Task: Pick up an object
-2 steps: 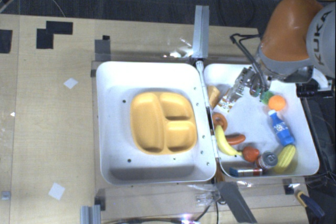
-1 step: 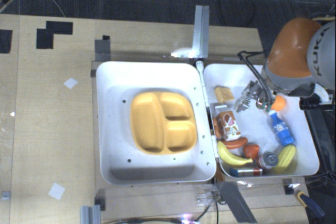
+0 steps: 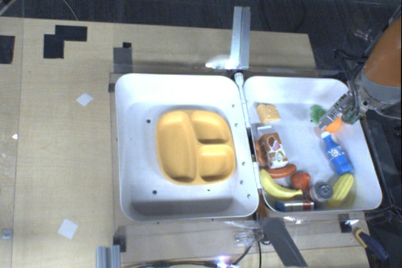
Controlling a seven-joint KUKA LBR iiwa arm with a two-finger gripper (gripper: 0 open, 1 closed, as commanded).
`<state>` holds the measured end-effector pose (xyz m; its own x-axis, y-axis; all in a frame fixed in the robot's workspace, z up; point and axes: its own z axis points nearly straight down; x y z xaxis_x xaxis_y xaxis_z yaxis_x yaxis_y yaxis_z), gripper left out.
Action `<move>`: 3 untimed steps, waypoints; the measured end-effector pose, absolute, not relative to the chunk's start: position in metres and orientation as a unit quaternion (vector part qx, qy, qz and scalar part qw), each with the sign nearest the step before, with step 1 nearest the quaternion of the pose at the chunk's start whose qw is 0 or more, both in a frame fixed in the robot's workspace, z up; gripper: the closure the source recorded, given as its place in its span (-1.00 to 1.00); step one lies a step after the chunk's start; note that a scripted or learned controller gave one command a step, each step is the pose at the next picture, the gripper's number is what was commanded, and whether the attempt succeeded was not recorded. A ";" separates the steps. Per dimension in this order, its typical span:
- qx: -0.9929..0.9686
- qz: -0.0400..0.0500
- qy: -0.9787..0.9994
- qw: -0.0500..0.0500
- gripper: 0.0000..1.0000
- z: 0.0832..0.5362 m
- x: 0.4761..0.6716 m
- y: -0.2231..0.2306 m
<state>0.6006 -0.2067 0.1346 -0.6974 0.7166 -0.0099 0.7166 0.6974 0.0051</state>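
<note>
Beside the blue bottle, labels stay unreadable.

Two white bins sit side by side on the bench. The left bin holds a yellow divided tray near its middle. The right bin holds a cracker by its left wall, a carton, sausage, banana and can along the near edge, and a blue bottle. The gripper is at the right wall beside a green piece and an orange one, perhaps touching it.
</note>
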 end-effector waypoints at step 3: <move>0.549 0.002 0.836 0.003 -1.00 0.089 0.603 -0.158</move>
